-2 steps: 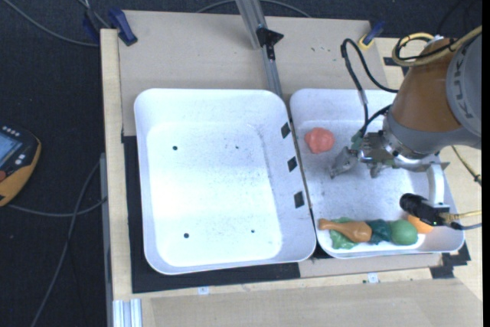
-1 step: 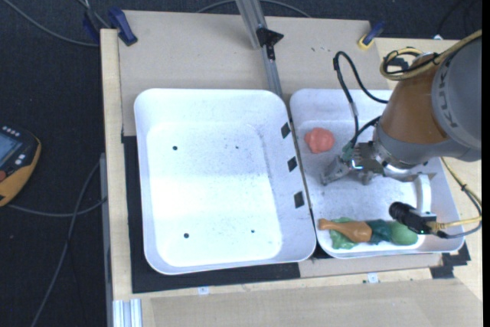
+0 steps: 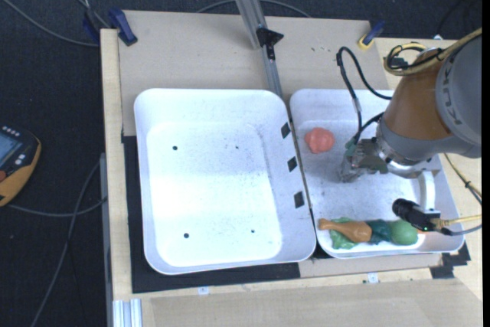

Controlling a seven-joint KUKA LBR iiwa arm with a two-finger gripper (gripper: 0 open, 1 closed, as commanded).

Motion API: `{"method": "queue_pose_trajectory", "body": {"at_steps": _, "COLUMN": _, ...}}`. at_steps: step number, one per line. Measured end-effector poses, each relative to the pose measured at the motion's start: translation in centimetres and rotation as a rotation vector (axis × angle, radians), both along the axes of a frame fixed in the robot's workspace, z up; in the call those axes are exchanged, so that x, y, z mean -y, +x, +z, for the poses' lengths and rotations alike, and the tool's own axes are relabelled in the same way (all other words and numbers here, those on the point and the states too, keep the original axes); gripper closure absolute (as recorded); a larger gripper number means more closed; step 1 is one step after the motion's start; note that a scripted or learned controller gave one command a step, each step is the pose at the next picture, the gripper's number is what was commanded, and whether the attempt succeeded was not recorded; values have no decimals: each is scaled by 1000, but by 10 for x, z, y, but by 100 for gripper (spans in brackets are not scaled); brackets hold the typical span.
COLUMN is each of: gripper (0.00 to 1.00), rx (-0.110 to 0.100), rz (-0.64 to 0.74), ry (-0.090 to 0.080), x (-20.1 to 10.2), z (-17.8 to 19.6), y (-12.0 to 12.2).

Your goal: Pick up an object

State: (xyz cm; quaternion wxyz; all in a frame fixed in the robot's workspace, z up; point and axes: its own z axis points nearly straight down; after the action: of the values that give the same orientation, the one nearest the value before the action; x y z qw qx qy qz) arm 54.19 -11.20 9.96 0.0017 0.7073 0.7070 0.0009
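Along the near wall of the right bin (image 3: 452,245) lay a chicken drumstick toy (image 3: 344,226), touching a green, leafy-looking toy (image 3: 394,233) on its right; a small black part of the arm's rig partly covered the green one.

Further back in the same bin sat a pink-red ball (image 3: 321,139), well apart from the other two toys and near the divider with the left bin (image 3: 153,165).

Gripper (image 3: 354,167) was low over the right bin floor, approx. midway btwn ball and drumstick, just beside the ball but apart from it. Fingers pointed down toward bare bin floor; the gap btwn them could not be made out at this res., so open or closed could not be told. No toy was seen btwn them.

Risks, as judged:
- Closing at this pos. would likely catch nothing, since no toy lay under the tips.
- Sideways approach to the ball could nudge it; being round, it would prob. roll toward the bin wall.
- Drumstick and green toy touched, so a grab there could catch both or push one aside.
- Cable near the wrist could snag.
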Motion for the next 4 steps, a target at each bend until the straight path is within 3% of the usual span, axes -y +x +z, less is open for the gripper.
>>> {"method": "queue_pose_trajectory", "body": {"at_steps": 1, "gripper": 100, "rx": 0, "rz": 1, "ry": 1, "x": -6, "z": 44, "y": 0}}
{"method": "queue_pose_trajectory", "body": {"at_steps": 3, "gripper": 100, "rx": 0, "rz": 0, "ry": 0, "x": 10, "z": 138, "y": -1}}
{"method": "queue_pose_trajectory", "body": {"at_steps": 4, "gripper": 100, "rx": -4, "rz": 3, "ry": 2, "x": -35, "z": 128, "y": 13}}
